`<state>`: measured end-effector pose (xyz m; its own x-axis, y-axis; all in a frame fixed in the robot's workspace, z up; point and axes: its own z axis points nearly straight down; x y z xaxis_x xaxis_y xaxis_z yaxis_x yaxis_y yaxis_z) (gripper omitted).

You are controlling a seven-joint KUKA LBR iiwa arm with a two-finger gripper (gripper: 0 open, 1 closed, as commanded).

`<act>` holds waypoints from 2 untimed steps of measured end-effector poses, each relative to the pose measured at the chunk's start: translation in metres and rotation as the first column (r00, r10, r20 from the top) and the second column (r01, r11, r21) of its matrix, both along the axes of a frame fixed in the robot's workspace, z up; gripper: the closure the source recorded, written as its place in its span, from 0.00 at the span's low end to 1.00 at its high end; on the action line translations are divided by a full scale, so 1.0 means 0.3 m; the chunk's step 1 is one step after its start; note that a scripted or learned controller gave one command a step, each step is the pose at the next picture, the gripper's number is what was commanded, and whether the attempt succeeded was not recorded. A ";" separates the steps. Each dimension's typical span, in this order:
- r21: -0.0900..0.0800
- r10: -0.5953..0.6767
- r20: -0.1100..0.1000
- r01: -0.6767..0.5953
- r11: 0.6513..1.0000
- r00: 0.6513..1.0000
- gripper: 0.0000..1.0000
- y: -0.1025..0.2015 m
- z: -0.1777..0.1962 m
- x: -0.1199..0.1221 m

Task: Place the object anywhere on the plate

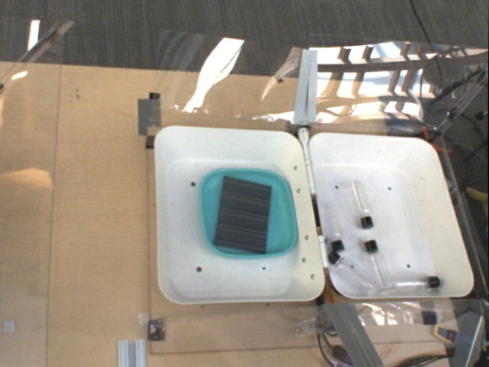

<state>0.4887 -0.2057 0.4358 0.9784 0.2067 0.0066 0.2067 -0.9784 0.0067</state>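
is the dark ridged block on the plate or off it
On it: the dark ridged block lies flat inside the teal plate in the left bin, teal rim showing all round.

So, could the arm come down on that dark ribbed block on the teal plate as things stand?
Probably yes. The dark ribbed block lies flat on the teal plate in the left bin, with nothing on top of it or beside it, so the way down from above looks free.

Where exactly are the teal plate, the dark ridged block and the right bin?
Teal plate (pixel 208 205): camera view, bare left rim.
Dark ridged block (pixel 244 215): camera view, middle of its top face.
Right bin (pixel 405 167): camera view, bare floor.
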 end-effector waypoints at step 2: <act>0.000 0.000 0.000 0.000 1.000 1.000 0.00 0.000 0.000 0.000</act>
